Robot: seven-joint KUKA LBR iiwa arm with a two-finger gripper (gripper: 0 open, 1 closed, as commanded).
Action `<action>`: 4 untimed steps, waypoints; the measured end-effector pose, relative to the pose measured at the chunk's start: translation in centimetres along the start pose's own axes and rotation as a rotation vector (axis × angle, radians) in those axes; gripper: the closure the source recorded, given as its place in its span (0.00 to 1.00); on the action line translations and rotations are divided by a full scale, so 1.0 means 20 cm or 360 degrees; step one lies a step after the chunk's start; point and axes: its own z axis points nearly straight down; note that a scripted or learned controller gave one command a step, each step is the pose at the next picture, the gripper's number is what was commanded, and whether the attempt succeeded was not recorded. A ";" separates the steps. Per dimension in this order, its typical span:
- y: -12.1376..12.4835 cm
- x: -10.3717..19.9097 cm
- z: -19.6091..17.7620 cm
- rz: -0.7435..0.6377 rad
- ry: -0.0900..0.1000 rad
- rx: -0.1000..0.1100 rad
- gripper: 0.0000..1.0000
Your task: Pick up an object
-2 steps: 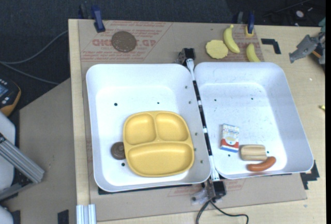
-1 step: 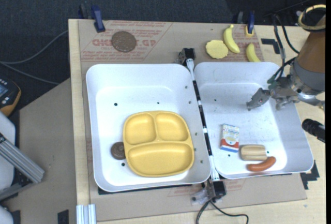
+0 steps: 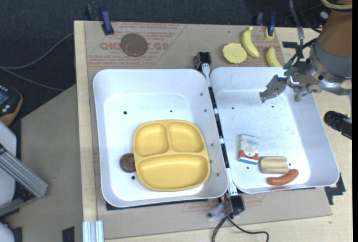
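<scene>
Hand [image 3: 285,89] open, empty — bread roll [image 3: 273,165] lies well below it, apart.

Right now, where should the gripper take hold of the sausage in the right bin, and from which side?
Probably at the middle of the sausage, from straight above, fingers across its thin width. It lies flat by the bin's near wall, with the bread roll close behind it.

— How was the light?
— Bright and even from above; the white bins [image 3: 156,90] glared a little, nearly washed out.
— Shadows?
— Soft ones, thin under the yellow tray [image 3: 170,155].
— Sharpness?
— Slightly grainy overall; the arm [image 3: 335,39] by the desk's [image 3: 84,123] right edge looked blurred.
</scene>
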 end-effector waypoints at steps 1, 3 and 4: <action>-0.17 0.09 0.88 0.0012 0.0002 0.0022 0.00; -0.33 0.10 0.81 0.0014 0.0000 0.0015 1.00; -0.19 0.54 0.33 -0.0006 0.0004 -0.0003 1.00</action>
